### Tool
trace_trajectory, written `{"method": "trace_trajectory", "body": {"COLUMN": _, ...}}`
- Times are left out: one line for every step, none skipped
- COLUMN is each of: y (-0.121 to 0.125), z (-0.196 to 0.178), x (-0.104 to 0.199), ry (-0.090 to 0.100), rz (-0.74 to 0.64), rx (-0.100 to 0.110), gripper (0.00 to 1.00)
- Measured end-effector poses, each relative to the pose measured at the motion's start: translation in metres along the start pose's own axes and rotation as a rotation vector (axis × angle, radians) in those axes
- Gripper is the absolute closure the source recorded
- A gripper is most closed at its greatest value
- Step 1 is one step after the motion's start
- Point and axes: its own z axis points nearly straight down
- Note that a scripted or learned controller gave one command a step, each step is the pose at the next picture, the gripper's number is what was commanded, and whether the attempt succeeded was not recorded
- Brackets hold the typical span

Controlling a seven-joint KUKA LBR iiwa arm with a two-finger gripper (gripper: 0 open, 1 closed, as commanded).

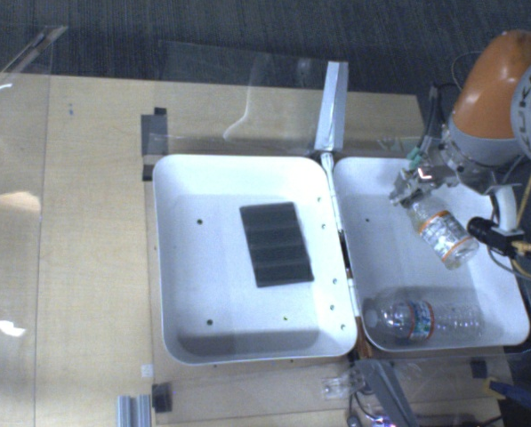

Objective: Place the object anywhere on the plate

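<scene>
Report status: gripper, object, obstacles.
Gripper over right bin, at small bottle's top end; plate in left bin; second bottle lies nearer camera, off the path.

This is a robotics lab, not a home or shop. A grey and orange industrial arm (501, 87) leans over the desk's (87, 238) right edge. Two white bins (172, 265) sit side by side with black brackets (156, 132) at their corners. Clear guard panels (247, 96) stand along the far edge, loose cables (372, 403) crowd the near right corner, and dark carpet (203, 7) lies beyond.
</scene>
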Motion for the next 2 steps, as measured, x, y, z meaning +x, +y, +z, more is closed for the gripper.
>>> {"method": "trace_trajectory", "body": {"y": -0.041, "z": 0.017, "x": -0.039, "ry": 0.0, "rz": 0.216, "rx": 0.002, "gripper": 1.0}}
{"method": "trace_trajectory", "body": {"y": -0.021, "z": 0.0, "x": 0.056, "ry": 0.001, "rz": 0.111, "rx": 0.002, "gripper": 1.0}}
